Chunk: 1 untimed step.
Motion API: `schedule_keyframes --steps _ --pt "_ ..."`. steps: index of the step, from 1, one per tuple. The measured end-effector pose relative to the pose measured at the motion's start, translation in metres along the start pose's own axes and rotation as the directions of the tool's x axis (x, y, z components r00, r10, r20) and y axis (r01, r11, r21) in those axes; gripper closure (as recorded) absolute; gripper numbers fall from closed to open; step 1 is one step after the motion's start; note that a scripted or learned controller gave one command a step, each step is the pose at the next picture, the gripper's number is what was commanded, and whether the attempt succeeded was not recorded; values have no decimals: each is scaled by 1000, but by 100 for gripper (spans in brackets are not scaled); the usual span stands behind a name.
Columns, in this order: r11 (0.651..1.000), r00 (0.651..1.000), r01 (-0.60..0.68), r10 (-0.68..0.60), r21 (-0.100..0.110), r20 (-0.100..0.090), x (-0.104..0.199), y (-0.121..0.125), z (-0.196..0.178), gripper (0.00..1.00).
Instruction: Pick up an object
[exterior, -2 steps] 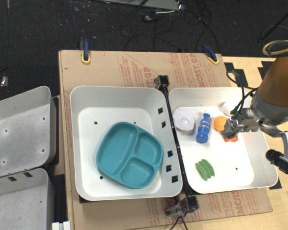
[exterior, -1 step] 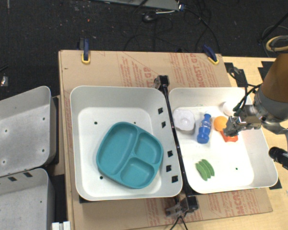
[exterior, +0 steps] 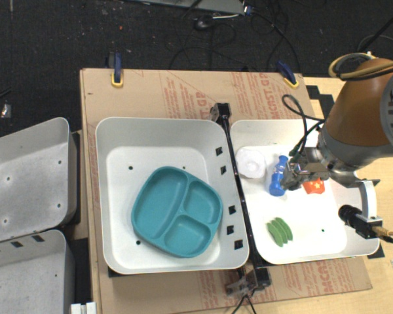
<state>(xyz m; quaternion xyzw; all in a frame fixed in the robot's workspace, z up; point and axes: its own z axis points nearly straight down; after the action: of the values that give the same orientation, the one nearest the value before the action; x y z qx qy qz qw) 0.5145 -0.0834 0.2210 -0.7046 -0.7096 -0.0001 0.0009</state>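
In the right bin [exterior: 314, 250], my gripper [exterior: 295, 177] hangs low near the middle. A small blue object [exterior: 278, 182] stands right against its left side, and an orange object [exterior: 314, 187] lies just to its right, partly under the wrist. A white round object [exterior: 251, 162] rests further left, near the bin's left wall. A green pod-shaped object [exterior: 280, 231] lies apart toward the front of the bin.
The left bin [exterior: 118, 241] holds a teal divided plate [exterior: 177, 211]. Both bins sit on a brown board [exterior: 170, 90], held by clamps at the back. Two spare white bins [exterior: 26, 175] lie off to the far left.
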Motion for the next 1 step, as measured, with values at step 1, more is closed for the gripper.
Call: schedule_keyframes --steps 1 --pt "1000 1000 2 -2 -2 0 56 -4 -12 100"
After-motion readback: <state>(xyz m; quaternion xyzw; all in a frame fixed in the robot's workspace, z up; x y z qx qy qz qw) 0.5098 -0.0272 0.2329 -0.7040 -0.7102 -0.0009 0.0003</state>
